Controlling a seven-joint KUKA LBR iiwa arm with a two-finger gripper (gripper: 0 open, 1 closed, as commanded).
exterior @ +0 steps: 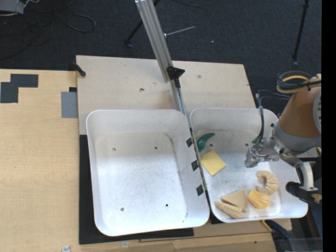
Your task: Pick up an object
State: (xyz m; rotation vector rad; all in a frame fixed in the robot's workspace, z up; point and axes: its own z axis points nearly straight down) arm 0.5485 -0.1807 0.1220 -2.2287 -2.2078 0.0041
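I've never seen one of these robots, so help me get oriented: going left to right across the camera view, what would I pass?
Left bin → green piece → yellow square → gripper → arm.

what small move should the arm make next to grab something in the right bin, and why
Probably a short shift toward the near side of the right bin and then down. The gripper sits over bare bin floor, and the closest item, the curled ridged piece, lies just nearer the camera. The yellow square is farther off, to the view's left.
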